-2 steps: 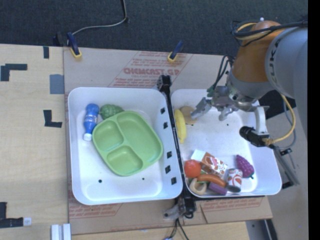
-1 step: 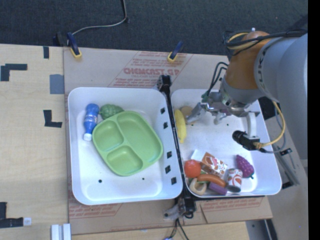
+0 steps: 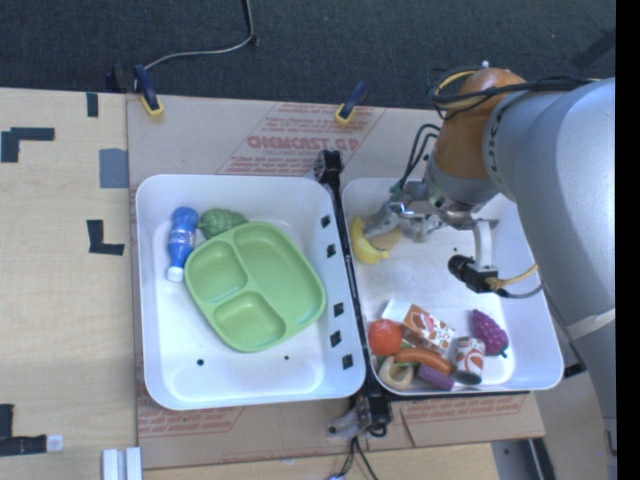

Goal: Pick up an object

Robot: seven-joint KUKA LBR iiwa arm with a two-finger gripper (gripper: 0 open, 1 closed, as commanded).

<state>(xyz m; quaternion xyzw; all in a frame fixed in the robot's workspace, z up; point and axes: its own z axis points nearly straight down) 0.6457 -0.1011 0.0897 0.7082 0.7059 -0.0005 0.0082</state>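
Note:
My gripper (image 3: 397,220) is low in the right bin (image 3: 530,308), near its upper left corner. A yellow banana (image 3: 364,247) lies right beside it, against the divider, and its upper end is partly hidden under the gripper. The grey arm with its orange band (image 3: 470,138) reaches in from the right. More objects are piled at the bin's front: a red tomato (image 3: 384,336), an orange-and-white carton (image 3: 428,328), a purple fruit (image 3: 489,331), a small can (image 3: 468,358) and a tan ring (image 3: 398,372).
The left bin (image 3: 160,348) holds a green divided plate (image 3: 255,283), a blue bottle (image 3: 182,238) and a green leafy item (image 3: 222,222). A black cable plug (image 3: 474,271) hangs off the arm over the right bin. Black clips line the divider (image 3: 338,268).

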